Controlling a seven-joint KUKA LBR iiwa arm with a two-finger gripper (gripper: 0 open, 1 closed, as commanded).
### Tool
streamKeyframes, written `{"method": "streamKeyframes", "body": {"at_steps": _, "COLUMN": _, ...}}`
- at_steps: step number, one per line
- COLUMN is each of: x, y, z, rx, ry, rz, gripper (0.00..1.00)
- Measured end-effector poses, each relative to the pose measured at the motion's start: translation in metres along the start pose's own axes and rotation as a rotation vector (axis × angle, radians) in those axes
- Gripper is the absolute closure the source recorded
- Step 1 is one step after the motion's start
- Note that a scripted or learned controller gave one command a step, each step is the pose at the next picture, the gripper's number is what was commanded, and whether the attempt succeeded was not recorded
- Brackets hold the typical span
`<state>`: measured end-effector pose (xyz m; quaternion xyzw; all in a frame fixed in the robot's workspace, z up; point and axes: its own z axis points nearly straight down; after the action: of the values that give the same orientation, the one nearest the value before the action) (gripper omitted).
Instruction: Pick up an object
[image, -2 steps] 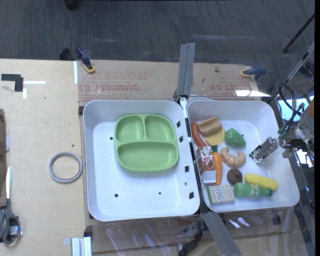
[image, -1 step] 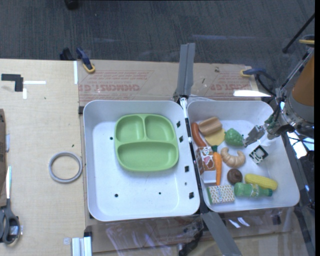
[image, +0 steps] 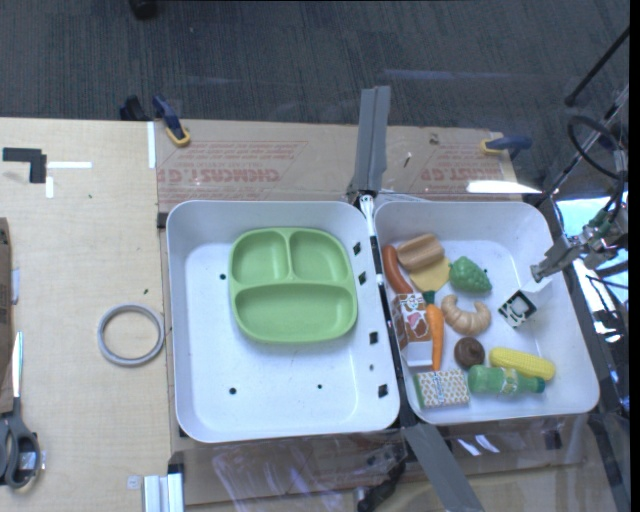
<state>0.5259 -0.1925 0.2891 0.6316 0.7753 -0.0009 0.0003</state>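
The right bin (image: 505, 228) holds several toy foods: a bread roll (image: 421, 252), an orange sausage (image: 392, 268), a green leafy piece (image: 470, 275), a croissant (image: 467, 317), a carrot (image: 436, 336), a brown donut (image: 468, 351), a corn cob (image: 521, 362), a green bottle-like piece (image: 490, 379), a small printed box (image: 442, 387), a red-and-white packet (image: 411, 318) and a black-and-white cube (image: 516, 309). My gripper (image: 556, 262) reaches in at the far right, over the bin's right rim, above and right of the cube. It touches none of the objects.
The left bin (image: 200, 330) holds a green divided plate (image: 293, 284). On the bench to the left lie a tape ring (image: 131, 334) and scissors (image: 18, 446). A grey divider post (image: 372, 140) stands behind the bins. Cables hang at the right edge.
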Motion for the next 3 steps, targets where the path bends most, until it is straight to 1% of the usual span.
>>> {"method": "streamKeyframes", "body": {"at_steps": 1, "x": 0.023, "y": -0.005, "z": 0.111, "rx": 0.001, "ry": 0.002, "rz": -0.125, "gripper": 0.0}}
{"method": "streamKeyframes", "body": {"at_steps": 2, "x": 0.019, "y": 0.035, "z": 0.138, "rx": 0.0, "ry": 0.001, "rz": -0.055, "gripper": 0.0}}
{"method": "streamKeyframes", "body": {"at_steps": 3, "x": -0.005, "y": 0.08, "z": 0.177, "rx": -0.022, "ry": -0.011, "rz": 0.014, "gripper": 0.0}}
